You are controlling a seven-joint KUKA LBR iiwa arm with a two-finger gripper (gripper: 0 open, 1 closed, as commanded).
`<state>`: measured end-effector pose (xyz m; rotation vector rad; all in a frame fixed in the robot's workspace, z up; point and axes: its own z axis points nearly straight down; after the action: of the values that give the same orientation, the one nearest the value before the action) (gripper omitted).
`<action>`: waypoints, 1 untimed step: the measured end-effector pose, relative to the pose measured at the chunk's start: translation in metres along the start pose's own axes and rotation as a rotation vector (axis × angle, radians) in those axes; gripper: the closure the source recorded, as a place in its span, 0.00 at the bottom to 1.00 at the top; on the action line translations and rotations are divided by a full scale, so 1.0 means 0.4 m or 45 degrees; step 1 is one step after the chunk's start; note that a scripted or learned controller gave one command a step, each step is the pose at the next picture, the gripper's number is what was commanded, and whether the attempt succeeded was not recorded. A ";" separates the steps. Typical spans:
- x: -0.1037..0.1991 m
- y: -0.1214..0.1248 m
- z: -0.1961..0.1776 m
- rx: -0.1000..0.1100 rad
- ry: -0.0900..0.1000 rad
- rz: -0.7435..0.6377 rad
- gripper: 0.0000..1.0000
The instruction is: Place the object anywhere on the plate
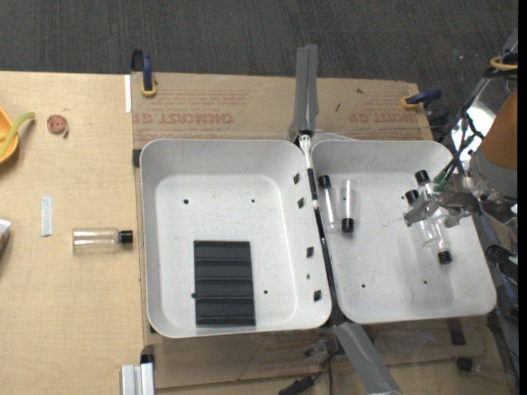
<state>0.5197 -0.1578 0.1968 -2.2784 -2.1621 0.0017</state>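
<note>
A black ribbed plate (222,284) lies flat in the left bin (165,171), near its front edge. In the right bin (387,295) lie clear vials with black caps: two side by side near the left wall (326,202) (347,206), and one vial (436,241) towards the right wall. My gripper (424,212) reaches in from the right and hangs just above the upper end of that right-hand vial. From this angle I cannot make out whether the vial is held.
The divider between the bins (317,220) carries small black clips. On the wooden bench left of the bins lie a spare vial (99,238), a small white strip (46,216) and a pink disc (56,123). Clamps (142,66) (420,99) hold the cardboard behind the bins.
</note>
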 end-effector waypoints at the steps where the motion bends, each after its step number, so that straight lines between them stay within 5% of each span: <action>1: 0.198 0.027 0.010 0.002 0.000 -0.226 1.00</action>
<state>0.5346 -0.0792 0.1926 -2.0771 -2.3544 0.0037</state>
